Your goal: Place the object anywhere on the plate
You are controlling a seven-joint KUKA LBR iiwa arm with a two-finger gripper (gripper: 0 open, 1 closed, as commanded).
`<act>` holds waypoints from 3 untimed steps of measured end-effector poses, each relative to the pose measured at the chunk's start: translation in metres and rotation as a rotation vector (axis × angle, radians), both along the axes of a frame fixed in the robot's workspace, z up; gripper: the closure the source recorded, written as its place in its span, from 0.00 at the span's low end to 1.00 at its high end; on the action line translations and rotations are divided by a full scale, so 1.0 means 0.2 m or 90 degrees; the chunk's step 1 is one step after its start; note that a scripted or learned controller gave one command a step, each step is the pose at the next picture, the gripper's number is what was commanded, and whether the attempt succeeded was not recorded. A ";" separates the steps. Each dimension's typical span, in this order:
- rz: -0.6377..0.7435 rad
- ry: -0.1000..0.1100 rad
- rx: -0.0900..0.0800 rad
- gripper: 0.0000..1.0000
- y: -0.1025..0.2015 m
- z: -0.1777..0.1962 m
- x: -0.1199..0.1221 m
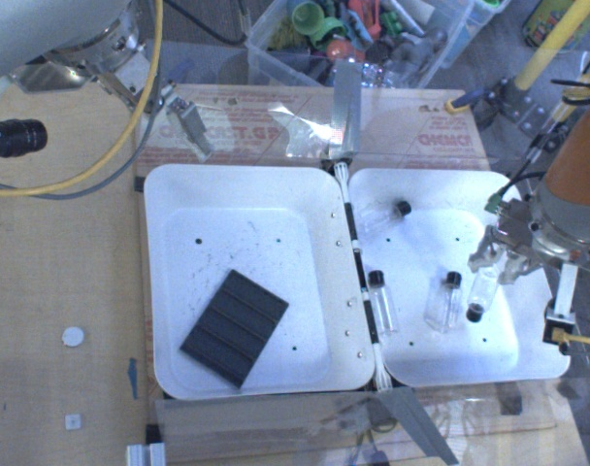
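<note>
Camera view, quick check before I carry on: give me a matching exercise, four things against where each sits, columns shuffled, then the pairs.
Things:
1. flat dark grey ribbed rectangular plate
2. clear plastic vial with black cap beside the divider
3. arm's end effector
4. clear storage tub of colourful plastic toys

Places:
A. off the bench, at the top of the view
B. over the right bin's right side
C. left bin, lower part
D. right bin, along its left edge

Pairs: 1-C, 2-D, 3-B, 4-A

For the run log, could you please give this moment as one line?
gripper: over right bin, at a vial | three more vials: in bin | dark plate: left bin, bare
</note>
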State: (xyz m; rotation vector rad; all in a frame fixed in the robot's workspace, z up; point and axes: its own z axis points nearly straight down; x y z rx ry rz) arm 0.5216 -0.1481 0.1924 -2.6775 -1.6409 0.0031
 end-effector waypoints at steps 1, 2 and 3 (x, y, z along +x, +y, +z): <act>-0.106 0.000 0.000 1.00 0.19 -0.50 0.34; -0.031 -0.001 0.000 1.00 0.63 -0.04 0.66; -0.021 0.001 0.001 1.00 0.95 0.09 0.21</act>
